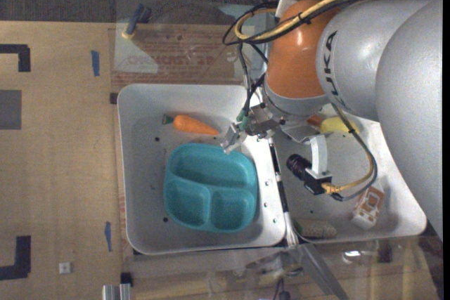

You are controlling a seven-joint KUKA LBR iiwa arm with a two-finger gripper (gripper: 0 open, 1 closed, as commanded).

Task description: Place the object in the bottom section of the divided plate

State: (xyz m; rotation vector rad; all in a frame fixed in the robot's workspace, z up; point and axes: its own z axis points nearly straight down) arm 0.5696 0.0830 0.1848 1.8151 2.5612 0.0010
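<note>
A teal divided plate (209, 187) lies in the left bin (137, 151), with one wide section towards the back and two small sections towards the front. All its sections look bare. An orange carrot (194, 126) with a green stub lies just behind the plate on the bin floor. My gripper (234, 136) hangs over the plate's back right corner, just right of the carrot's tip. The bulky wrist with its orange band (299, 70) hides part of it, and I see nothing clearly held.
The right bin (394, 221) holds a yellow item (337, 126) partly under the arm, a small white and orange box (370, 203) and a brownish lump (317, 228) at its front wall. A black cylinder with cables (306, 173) hangs from the wrist over that bin.
</note>
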